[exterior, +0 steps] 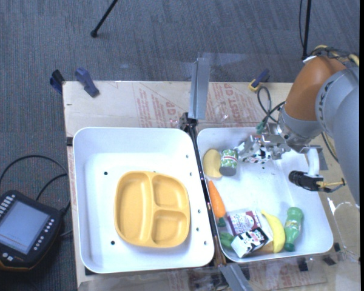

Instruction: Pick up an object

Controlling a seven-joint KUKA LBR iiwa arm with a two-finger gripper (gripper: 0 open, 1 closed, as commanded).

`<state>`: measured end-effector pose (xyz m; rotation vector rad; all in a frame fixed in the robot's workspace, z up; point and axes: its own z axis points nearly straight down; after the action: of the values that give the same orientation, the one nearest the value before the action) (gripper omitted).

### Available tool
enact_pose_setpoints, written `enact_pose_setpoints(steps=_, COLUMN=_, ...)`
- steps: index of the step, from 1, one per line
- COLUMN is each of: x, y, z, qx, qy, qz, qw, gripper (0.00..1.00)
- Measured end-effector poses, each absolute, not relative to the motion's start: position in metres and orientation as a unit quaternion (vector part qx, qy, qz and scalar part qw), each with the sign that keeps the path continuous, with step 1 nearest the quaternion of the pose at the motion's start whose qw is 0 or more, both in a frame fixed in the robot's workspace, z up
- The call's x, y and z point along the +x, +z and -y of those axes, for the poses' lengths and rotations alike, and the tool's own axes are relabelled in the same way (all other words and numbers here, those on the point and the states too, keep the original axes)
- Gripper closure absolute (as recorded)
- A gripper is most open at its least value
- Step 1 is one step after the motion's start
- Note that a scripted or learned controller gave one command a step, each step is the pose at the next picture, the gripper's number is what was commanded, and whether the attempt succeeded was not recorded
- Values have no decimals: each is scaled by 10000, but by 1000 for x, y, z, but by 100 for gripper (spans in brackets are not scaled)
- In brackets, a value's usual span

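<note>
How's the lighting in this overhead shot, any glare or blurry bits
Camera view: even, soft light with faint shadows; the white bins are bright, nearly washed out, without harsh glare; the yellow tray looks crisp; the gripper area is slightly soft and cluttered.

Dark grey carpet (145,35) covers the floor. A wooden bench (139,105) with red lettering stands on it. Black tripod legs (108,12) rest on the carpet at the far side. A handheld control tablet (21,229) lies near left, its cable looping.

Yellow divided plate (151,209) — left bin (88,162), handheld pendant (21,228) — floor
</note>
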<state>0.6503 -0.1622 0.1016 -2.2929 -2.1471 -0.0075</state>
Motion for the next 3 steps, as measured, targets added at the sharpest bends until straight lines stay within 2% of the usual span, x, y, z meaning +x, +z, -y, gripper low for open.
enact_pose_setpoints(steps=1, x=648, y=111, z=81, qx=-7425, qy=-30, qz=6699, qw=-29, gripper=0)
enact_pose_setpoints(steps=3, x=652, y=103, z=195, qx=-7172, qy=-68, qz=6968, qw=66, gripper=0)
